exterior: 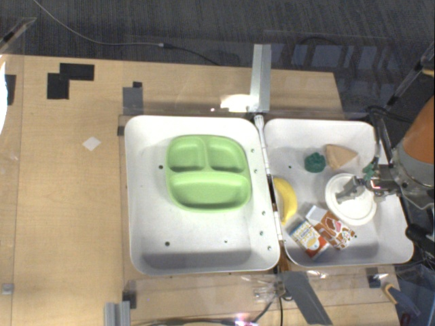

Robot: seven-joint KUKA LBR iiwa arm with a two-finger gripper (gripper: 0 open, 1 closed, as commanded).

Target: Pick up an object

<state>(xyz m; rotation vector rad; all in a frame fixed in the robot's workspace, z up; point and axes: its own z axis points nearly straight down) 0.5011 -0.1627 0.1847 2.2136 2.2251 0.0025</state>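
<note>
Over the right bin (391,246), the tool (353,190) is reaching in from the right and hovering above a white round dish (355,208), its grey fingertips pointing left across the dish's upper rim. Whether the fingers are spread or closed cannot be told at this size, and nothing is visibly showing between them. Around the tool, the candidate objects are lying loose on the bin floor: a tan wedge-shaped piece (340,155) is sitting just above it, a small dark green object (314,162) is lying up and to the left, a yellow banana (287,198) is resting well to the left against the bin's wall, and two small printed cartons (321,233) are lying just below and left of the dish, touching each other. On the wooden surface (68,202), the left bin (146,243) is carrying a green divided plate (206,171).
</note>
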